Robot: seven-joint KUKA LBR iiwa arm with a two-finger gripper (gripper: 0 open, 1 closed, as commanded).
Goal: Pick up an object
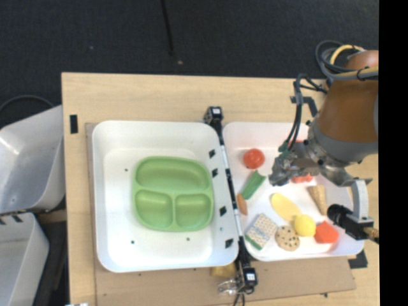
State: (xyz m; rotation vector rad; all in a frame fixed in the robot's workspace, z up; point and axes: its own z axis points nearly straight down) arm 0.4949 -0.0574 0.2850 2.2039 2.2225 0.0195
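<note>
Claw (280, 171) hangs right of the green cucumber piece (253, 185); its opening cannot be told. One red tomato (254, 158), one round cookie (287, 238), one yellow lemon (304, 225).

No legible text, labels or numbers anywhere

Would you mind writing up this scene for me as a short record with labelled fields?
left bin: holds a green divided plate
right bin: holds the toy food and the end effector
end effector: low over the right bin, between the red ball and the yellow items
red ball: near the bin's far left
green stick: just below the red ball
lemon: near edge, beside the cookie
checked block: left of the cookie
grasp: nothing seen held
</note>
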